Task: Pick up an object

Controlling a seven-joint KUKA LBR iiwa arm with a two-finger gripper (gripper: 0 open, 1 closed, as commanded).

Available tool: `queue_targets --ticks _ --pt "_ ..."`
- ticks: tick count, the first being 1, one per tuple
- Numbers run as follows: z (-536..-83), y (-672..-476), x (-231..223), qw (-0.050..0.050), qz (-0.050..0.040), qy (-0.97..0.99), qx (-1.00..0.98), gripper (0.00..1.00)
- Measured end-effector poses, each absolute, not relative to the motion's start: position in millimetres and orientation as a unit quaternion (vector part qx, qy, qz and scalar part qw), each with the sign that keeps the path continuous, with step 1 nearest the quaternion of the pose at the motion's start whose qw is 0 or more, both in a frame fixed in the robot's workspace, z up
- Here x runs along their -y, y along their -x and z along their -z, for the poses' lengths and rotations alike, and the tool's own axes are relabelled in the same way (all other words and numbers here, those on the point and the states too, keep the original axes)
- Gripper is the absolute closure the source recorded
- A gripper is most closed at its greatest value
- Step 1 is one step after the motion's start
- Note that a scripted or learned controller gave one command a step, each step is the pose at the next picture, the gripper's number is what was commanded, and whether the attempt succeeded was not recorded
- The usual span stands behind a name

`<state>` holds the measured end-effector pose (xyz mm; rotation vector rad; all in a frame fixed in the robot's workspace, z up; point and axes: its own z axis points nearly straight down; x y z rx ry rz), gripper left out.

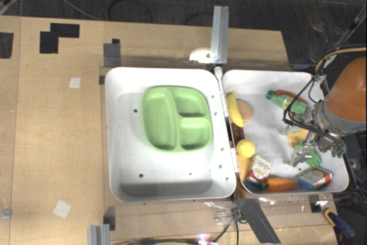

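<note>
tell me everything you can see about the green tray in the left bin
The green tray is a pale green divided plate, apparently matte plastic, with rounded corners. It has three compartments: one long section on its left side and two smaller ones stacked on its right. It lies flat, face up, slightly rotated, near the middle of the left bin, resting on the white floor. Nothing sits in its compartments and nothing else touches it. The pincer is over in the right bin, well away from it.

left bin point(123, 181): white | divided tray point(175, 117): pale green | right bin point(261, 80): white | banana point(233, 110): yellow | lemon point(245, 149): yellow | carrot point(282, 184): orange | bottle point(281, 100): green | arm band point(350, 89): orange | bench point(46, 140): light wood with black marks at upper left
</note>
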<state>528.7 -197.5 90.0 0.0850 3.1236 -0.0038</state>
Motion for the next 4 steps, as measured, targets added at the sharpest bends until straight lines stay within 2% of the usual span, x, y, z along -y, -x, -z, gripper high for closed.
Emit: queue_targets --ticks 1,2,3,4 --pt "-90 -492.7 206 0.009 0.0016 -0.070 -0.998 0.00" --pt "-90 -533.7 206 0.008 0.0029 0.061 -0.998 0.00" --pt "-90 -507.3 205 0.009 0.0025 0.029 -1.000 0.00" --pt "-90 -508.4 206 0.008 0.0018 0.007 -1.000 0.00"
